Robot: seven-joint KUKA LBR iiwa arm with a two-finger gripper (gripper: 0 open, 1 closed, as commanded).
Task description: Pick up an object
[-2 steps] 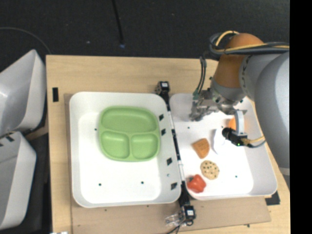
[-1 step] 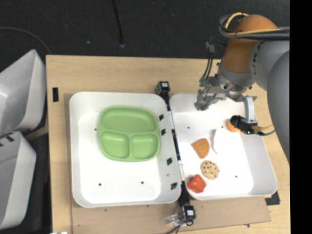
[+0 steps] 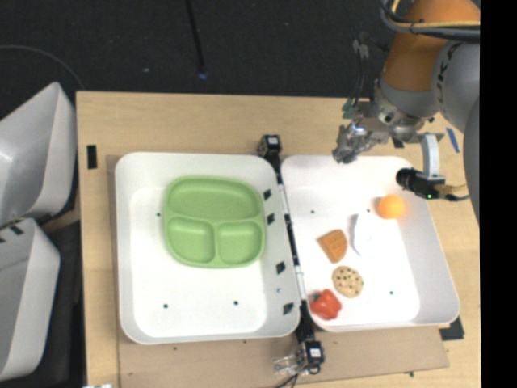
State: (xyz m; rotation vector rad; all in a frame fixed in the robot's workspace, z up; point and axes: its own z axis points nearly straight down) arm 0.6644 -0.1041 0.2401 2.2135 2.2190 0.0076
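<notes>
Objects for picking are gathered in the right bin. Nearest the camera, at about seven o'clock in that bin, a red piece is seen close to the dividing wall. Just beyond it, a speckled cookie is laid flat, and a tan wedge is set a little farther on, near the bin's centre. A small white item is found just beside the wedge, at its three o'clock. An orange ball is placed toward two o'clock. In the left bin a green divided plate is rested. Farthest off, the gripper is held over the right bin's twelve o'clock rim, nothing gripped; whether it is parted or closed cannot be made out.
</notes>
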